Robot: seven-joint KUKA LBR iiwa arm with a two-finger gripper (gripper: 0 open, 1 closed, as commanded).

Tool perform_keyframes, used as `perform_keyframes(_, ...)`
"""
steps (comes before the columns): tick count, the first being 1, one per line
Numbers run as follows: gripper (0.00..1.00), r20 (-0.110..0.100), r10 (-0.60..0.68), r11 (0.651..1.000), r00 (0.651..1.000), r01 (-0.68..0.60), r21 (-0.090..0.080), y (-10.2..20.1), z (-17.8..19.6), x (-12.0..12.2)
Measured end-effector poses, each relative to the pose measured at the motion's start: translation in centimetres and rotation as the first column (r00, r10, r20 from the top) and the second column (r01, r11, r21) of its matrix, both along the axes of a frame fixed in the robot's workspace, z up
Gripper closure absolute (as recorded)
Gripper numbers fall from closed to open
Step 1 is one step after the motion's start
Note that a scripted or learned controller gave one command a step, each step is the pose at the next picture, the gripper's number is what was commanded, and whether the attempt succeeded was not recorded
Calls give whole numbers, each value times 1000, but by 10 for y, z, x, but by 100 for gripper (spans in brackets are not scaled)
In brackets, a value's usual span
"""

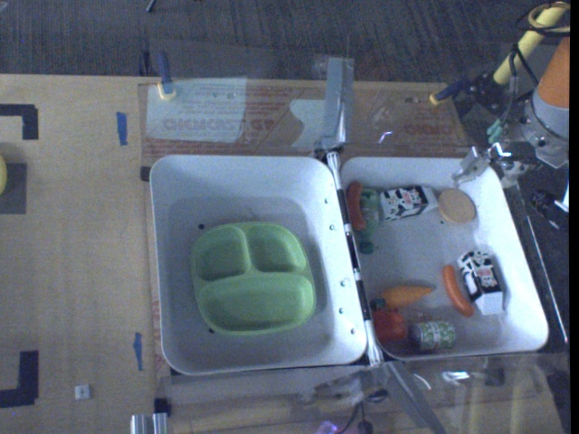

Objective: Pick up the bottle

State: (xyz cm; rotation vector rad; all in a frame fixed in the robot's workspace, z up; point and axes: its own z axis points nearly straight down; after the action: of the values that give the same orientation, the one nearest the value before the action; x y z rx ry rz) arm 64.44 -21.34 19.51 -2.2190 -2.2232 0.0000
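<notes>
The bottle (423, 334) lies on its side at the near edge of the right bin (525, 269); it is small, with a green label and a red end pointing left. My gripper (489, 162) hangs over the far right corner of that bin, well away from the bottle and above the bin's rim. Nothing shows in its grasp.
Around the bottle lie an orange carrot (407, 293), a red sausage (457, 289) and a cow-print carton (482, 278). Farther back are a second carton (403, 202), a tan disc (457, 207) and another sausage (355, 204). The left bin (172, 242) holds a green divided plate (253, 276).
</notes>
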Motion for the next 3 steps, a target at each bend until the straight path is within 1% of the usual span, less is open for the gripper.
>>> perform_keyframes(1, 100, 5, 3, 1000, 1000, -3, -3, 1, 12, 2)
perform_keyframes(2, 100, -3, -260, 966, 966, 260, 0, -9, -72, -38)
perform_keyframes(3, 100, 3, -382, 924, 924, 382, 1, 30, -109, -122)
